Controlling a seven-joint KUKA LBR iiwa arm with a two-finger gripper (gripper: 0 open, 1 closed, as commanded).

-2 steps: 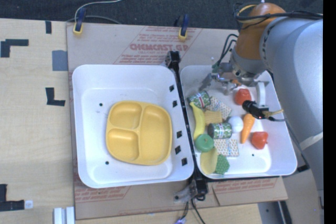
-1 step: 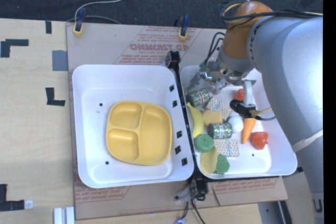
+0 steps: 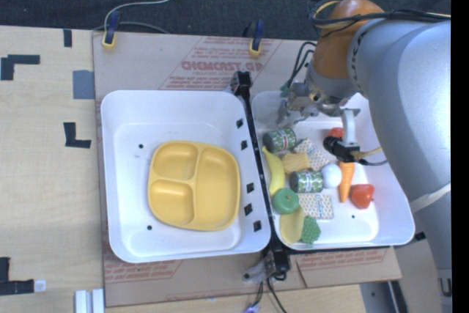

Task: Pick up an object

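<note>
I see the gripper (image 3: 292, 105) low over the upper part of the right bin (image 3: 392, 220); its jaw state I can't tell. Just below it sits a green can (image 3: 280, 140), crowded by a banana (image 3: 275, 168), second can (image 3: 306, 182), white egg (image 3: 333, 175) and carrot (image 3: 344, 180). Yellow tray (image 3: 194, 185) fills the left bin (image 3: 117, 157).

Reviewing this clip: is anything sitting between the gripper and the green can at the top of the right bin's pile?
Nothing visible does. The gripper hangs over the far end of the right bin, and the green can lies just below it in the camera view, with bare white bin floor between them. The banana and the other toys lie beyond the can.
</note>
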